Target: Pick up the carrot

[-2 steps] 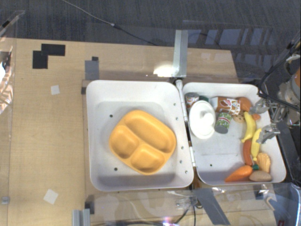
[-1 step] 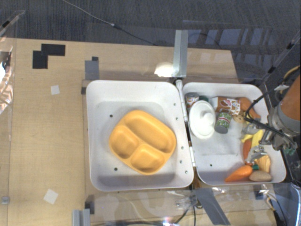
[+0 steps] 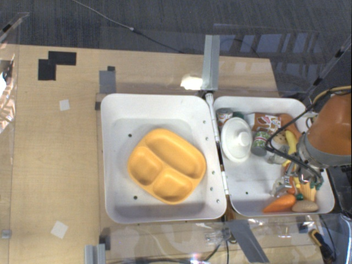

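The carrot [image 3: 280, 203] lies at the lower right of the right bin [image 3: 248, 194], against a pale potato-like piece [image 3: 305, 206]; the pincer [image 3: 288, 183] hovers just above, its state unclear; crowding risks grabbing the neighbour instead.

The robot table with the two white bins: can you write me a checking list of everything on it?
Surface: wooden bench bearing two shallow white bins, left bin and right bin.
Job's things: orange carrot lying at the right bin's near edge, beside a beige pebble-shaped piece.
Clutter: yellow divided plate in the left bin; white lidded cup, small cans, yellow banana in the right bin.
Hand: hand just above the carrot; grip unclear.
Cables: black cable looping from the arm.
Surroundings: dark carpet.
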